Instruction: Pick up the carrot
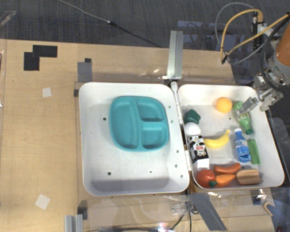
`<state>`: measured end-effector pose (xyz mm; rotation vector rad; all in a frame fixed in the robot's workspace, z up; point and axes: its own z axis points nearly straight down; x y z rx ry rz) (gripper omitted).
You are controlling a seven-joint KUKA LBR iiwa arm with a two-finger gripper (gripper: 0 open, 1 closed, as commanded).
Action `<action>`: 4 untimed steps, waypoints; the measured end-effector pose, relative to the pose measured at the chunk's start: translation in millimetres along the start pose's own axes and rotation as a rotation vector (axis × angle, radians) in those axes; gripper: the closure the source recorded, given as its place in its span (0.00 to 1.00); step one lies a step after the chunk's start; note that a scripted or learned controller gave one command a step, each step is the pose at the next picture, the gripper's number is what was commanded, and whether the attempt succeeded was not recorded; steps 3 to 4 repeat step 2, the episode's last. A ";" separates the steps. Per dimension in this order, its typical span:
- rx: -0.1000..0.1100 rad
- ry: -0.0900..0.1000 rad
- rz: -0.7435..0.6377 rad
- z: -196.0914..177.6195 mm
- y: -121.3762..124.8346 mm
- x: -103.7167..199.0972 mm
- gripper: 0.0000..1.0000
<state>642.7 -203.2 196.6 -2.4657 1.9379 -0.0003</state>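
The carrot (224,180) lies in the right bin (278,164) near the counter's front edge, wedged between a red tomato (206,177) and a brown bread roll (248,177), with a sausage (227,168) touching it just behind; the jaws (261,99) hang over the bin's far right corner, well apart from it, and whether they are apart or together I cannot tell; a good pick calls for travelling forward, aligning across the carrot's narrow width, and descending cleanly so the neighbours are not pinched.
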 end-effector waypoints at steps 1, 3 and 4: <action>0.017 0.014 -0.148 90.0 30.7 -39.7 0.00; 0.008 0.002 0.148 108.2 -37.8 -31.9 0.00; 0.008 0.002 0.148 108.2 -37.8 -31.9 0.00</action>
